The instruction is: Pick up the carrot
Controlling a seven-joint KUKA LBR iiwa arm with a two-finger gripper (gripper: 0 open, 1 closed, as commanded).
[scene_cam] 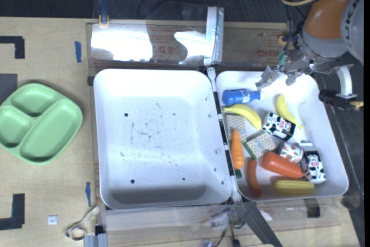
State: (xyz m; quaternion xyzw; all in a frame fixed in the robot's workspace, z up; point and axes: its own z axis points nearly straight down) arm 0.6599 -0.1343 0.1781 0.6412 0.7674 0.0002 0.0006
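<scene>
No text, number or brand is legible. Faint reddish print runs along the brown cardboard strip (260,43) behind the right bin (338,182), but it is too blurred to read.
</scene>
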